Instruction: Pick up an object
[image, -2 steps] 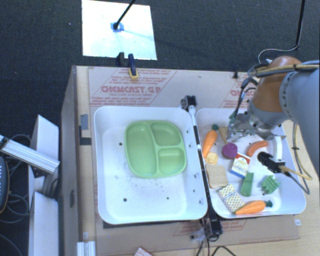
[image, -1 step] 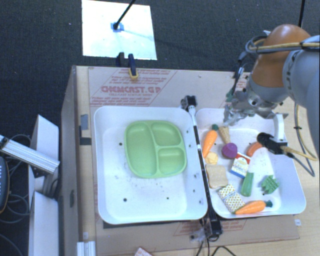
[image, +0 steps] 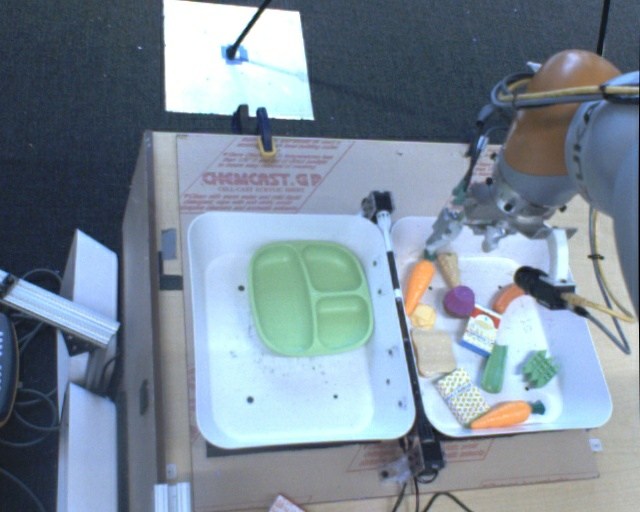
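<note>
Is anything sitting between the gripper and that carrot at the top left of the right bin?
Nothing visible does. The gripper hangs just above and right of the carrot, with bare bin floor between them.

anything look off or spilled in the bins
Dark specks lie scattered on the left bin floor below the green divided plate, like crumbs or dirt. The toy food in the right bin is a loose jumble, nothing damaged.

light: bright, even | glare: white bins (image: 230, 400) washed out | shadows: soft | focus: slightly soft, grainy
</note>
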